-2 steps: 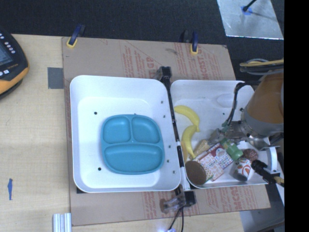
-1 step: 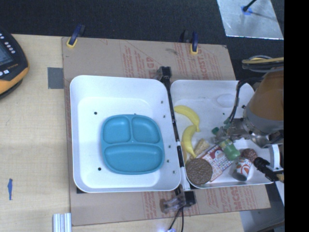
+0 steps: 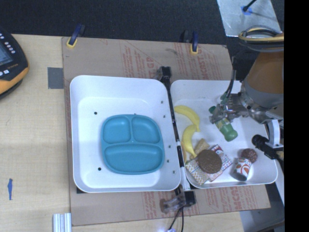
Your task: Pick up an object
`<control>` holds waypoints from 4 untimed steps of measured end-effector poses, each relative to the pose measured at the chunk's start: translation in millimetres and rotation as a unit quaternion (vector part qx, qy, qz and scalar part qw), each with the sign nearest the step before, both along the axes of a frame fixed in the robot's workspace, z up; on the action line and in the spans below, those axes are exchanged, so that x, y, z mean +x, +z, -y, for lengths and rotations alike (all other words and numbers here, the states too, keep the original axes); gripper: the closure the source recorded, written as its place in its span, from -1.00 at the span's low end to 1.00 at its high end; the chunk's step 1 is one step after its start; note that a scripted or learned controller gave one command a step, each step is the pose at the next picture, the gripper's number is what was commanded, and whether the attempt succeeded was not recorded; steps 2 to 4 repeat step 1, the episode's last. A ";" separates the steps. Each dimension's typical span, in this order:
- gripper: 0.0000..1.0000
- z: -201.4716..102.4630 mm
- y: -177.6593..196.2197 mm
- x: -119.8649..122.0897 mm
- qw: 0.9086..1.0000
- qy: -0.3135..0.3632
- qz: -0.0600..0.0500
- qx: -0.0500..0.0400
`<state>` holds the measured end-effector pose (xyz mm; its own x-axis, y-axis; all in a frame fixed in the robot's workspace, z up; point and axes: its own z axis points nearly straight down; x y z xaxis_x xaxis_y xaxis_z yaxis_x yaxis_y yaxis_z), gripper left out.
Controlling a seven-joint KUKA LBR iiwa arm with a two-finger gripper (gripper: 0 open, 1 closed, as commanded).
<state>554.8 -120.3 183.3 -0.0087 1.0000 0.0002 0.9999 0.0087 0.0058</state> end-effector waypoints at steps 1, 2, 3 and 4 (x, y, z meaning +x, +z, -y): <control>1.00 -64.6 32.9 -34.8 1.000 0.001 -0.005 0.001; 1.00 -64.6 32.9 -34.8 1.000 0.001 -0.005 0.001; 1.00 -64.6 32.9 -34.8 1.000 0.001 -0.005 0.001; 1.00 -64.6 32.9 -34.8 1.000 0.001 -0.005 0.001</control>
